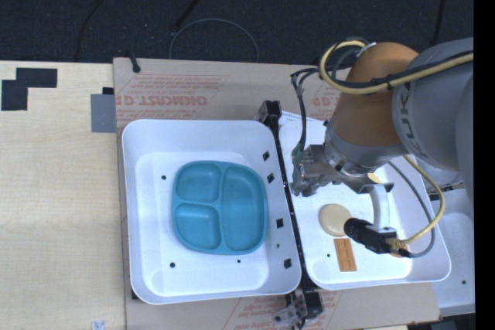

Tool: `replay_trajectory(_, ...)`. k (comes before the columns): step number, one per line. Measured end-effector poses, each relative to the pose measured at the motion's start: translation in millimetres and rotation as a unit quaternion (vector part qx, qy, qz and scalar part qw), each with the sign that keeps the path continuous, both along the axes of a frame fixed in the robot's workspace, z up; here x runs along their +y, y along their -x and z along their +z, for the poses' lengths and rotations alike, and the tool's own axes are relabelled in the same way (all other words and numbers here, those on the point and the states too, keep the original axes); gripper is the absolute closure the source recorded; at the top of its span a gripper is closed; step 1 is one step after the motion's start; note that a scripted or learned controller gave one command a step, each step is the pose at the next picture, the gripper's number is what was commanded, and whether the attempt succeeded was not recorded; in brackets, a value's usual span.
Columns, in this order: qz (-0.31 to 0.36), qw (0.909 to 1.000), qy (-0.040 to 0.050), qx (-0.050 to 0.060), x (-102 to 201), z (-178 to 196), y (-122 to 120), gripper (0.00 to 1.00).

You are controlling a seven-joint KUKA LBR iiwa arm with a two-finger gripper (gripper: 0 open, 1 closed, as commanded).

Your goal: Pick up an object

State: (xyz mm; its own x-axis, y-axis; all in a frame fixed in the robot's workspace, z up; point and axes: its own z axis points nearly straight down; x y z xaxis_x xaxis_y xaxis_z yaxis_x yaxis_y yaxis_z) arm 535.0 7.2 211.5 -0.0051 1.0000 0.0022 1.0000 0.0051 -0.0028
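While the tool's grip cannot be told, the orange block lies lengthwise toward the bin's near edge.

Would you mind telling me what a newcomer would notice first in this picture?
Probably the bright blue divided plate lying in the left bin. Next, the big grey arm with its orange band, leaning over the right bin, where a cream disc and an orange block lie.
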Motion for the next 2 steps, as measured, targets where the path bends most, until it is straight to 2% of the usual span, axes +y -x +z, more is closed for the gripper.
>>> replay_trajectory(1, -0.001, 1.0, 0.0004, 0.001, 51, -7, -2, 1.0)
replay_trajectory(2, 0.0, 1.0, 0.0005, 0.001, 98, -3, 9, 1.0)
